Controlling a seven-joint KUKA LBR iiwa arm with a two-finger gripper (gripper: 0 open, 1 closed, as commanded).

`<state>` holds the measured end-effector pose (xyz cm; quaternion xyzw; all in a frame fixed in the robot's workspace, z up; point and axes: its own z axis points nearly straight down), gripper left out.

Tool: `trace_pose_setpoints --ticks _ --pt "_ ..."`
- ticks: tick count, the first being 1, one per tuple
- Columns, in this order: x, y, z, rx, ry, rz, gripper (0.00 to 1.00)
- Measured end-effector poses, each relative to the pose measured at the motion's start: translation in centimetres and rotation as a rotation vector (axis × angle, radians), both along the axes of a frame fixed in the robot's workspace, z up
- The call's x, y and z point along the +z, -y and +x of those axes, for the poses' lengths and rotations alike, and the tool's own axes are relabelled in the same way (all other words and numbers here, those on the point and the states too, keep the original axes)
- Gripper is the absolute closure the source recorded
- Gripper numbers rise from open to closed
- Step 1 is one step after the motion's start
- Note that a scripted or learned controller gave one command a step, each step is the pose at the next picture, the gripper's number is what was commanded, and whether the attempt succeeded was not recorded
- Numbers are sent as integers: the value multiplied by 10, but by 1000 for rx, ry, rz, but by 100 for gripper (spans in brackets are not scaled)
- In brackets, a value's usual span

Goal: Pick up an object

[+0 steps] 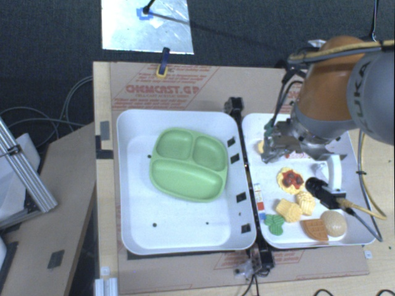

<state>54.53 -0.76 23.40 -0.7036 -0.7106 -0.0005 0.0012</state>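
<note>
A flat brown cardboard sheet with red lettering covers the surface (185, 88), which stands on dark, speckled carpet (49, 42). A shiny square metal sheet (145, 17) lies on the floor beyond it, and a ribbed aluminium rail (24, 171) leans at the far left.

Two shallow white plastic bins with rounded corners sit side by side. The left bin (133, 165) holds one smooth, pale green plate (188, 164), rounded and divided into three compartments.

The right bin (254, 131) holds small toy foods clustered in its near half: a round pizza-like disc with red topping (290, 179), a bumpy yellow corn piece (305, 201), a yellow cheese-like block (288, 210), a knobbly green piece (274, 224), an orange waffle-patterned piece (315, 229) and a smooth beige ball (334, 222).

The grey end effector (274, 148) hangs over the far left part of the right bin, just behind the pizza disc. Whether it is open or closed cannot be told.
</note>
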Motion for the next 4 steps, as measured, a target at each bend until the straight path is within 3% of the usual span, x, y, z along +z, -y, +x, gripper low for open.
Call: trace_pose_setpoints --ticks 1,2,3,4 --pt "-9 -1 -7 -7 2 -2 100" --pt "-12 -17 0 -3 3 -2 100" --pt "-10 -8 -18 -9 0 -2 100" --pt "-18 -5 -8 -10 3 -3 100"
